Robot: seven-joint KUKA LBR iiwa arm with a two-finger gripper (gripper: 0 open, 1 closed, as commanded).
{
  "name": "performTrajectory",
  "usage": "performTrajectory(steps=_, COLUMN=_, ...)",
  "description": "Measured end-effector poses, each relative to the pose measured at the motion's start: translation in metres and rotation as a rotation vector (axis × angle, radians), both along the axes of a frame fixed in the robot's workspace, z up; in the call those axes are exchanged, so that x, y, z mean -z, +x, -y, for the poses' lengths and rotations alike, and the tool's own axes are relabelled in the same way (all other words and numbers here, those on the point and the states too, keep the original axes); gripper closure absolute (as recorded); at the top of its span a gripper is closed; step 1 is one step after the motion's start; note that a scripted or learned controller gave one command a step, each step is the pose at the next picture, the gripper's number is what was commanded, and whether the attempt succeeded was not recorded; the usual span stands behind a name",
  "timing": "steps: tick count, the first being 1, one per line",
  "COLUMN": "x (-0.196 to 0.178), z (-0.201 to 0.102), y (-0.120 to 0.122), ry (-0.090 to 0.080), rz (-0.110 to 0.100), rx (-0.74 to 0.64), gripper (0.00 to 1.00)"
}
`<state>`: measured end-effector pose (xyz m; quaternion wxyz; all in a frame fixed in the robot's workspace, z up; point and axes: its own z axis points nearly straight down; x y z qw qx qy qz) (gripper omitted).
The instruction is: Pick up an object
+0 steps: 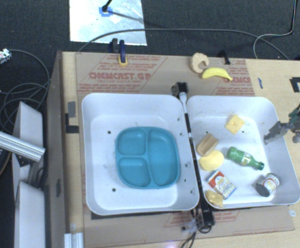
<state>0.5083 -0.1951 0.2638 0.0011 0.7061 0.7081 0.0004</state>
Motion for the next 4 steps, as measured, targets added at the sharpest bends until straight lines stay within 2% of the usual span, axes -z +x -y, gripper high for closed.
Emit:
performTrajectory(steps=1, x=0.113, z=-0.002, y=0.034, ry=0.002, rz=-0.003, rx=0.0, gripper=0.0)
performTrajectory(steps=2, x=0.18, z=-0.004, y=0.104, ry=0.002, rz=-0.002, rx=-0.001, gripper=0.0)
performTrajectory(steps=3, x=0.178, z=-0.044, y=0.161, ry=0.001, rz=0.002, rx=-0.003, gripper=0.0)
performTrajectory(steps=4, x=0.167, z=-0.043, y=0.162, ry=-0.002, rz=0.005, rx=-0.006, gripper=1.0)
